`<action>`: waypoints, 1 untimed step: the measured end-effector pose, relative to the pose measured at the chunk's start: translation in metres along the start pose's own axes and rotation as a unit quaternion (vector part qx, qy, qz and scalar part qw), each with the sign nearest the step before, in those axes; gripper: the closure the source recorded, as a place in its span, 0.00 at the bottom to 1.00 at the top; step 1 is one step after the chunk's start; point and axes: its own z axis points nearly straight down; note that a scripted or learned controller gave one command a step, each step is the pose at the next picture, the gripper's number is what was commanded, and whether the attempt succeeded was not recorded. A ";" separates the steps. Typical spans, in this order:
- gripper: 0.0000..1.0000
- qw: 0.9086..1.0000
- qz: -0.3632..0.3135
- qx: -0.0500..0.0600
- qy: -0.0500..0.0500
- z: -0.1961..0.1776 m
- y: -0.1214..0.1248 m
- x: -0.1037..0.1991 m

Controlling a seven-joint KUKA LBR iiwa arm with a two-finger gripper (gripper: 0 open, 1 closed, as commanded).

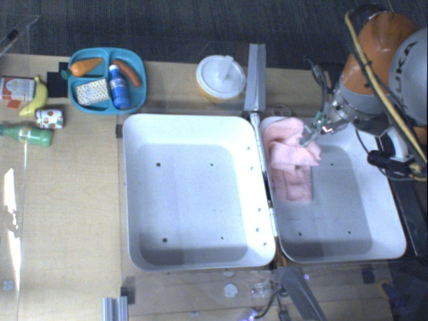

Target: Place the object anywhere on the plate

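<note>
**Soft pink cloth bunched in the right bin**

We see a pink cloth (291, 158), soft and rumpled, lying in folds against the far left corner of the right bin (354, 246), a shallow white tray of smooth plastic with rounded corners. The gripper (313, 134) sits at the cloth's upper right edge, touching the fabric; we cannot tell what it grips. The left bin (194, 246) matches it. A round, white-lidded yellow tub (221, 77) stands beyond.
</note>
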 end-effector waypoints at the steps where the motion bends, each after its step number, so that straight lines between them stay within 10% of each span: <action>1: 1.00 1.000 -0.003 0.000 0.000 -0.034 0.003 0.001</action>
